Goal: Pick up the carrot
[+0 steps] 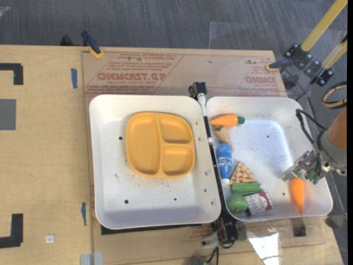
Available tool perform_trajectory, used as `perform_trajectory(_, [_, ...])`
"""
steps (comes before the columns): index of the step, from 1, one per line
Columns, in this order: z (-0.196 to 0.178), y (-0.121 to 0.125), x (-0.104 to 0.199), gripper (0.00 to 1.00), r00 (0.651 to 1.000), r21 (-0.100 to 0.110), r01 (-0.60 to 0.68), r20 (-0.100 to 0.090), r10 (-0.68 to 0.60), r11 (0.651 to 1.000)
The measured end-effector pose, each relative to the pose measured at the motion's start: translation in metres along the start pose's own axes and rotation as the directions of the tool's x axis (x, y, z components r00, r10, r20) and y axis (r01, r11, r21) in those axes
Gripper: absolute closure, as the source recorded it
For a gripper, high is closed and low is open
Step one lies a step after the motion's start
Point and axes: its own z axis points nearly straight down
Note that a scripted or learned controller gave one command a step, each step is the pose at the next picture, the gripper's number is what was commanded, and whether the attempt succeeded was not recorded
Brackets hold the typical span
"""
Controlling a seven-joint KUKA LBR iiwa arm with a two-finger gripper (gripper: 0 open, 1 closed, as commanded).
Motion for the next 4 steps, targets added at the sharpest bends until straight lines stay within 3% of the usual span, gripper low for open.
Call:
perform_trajectory(1, [-0.026, 0.03, 0.055, 1.0, 0.95, 0.02, -0.312, -0.011, 0.312, 0.95])
perform_trajectory(2, [-0.026, 0.029, 0.054, 0.0, 0.949, 0.022, -0.314, -0.011, 0.314, 0.949])
perform_trajectory(3, [0.006, 0.03, 0.043, 0.0, 0.996, -0.003, 0.087, -0.013, -0.087, 0.996])
perform_trajectory(4, [0.006, -0.004, 0.0, 0.0, 0.965, -0.004, 0.264, 0.001, -0.264, 0.965])
